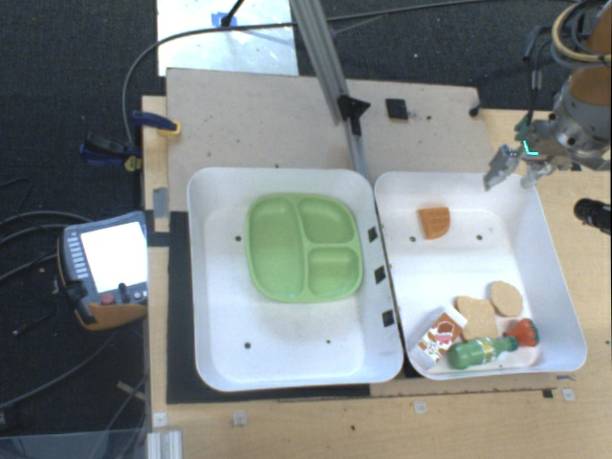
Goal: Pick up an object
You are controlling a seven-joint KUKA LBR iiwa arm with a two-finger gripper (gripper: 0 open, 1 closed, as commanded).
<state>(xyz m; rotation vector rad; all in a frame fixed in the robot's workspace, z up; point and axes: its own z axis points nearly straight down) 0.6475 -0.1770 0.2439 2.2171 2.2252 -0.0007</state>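
**Gripper above far rim of right bin, nothing held**

Left bin [220, 352]: green divided plate [306, 248] at centre. Right bin [550, 256]: orange wedge-shaped piece [434, 222] at about 11 o'clock, alone. At 6 o'clock corner, crowded together: small printed packet [441, 337], two tan cookie-like pieces [490, 309], green bottle [481, 352] lying flat, red item [523, 332]. At 1 o'clock of right bin: gripper [517, 165], fingers spread apart, holding nothing, well apart from all objects.
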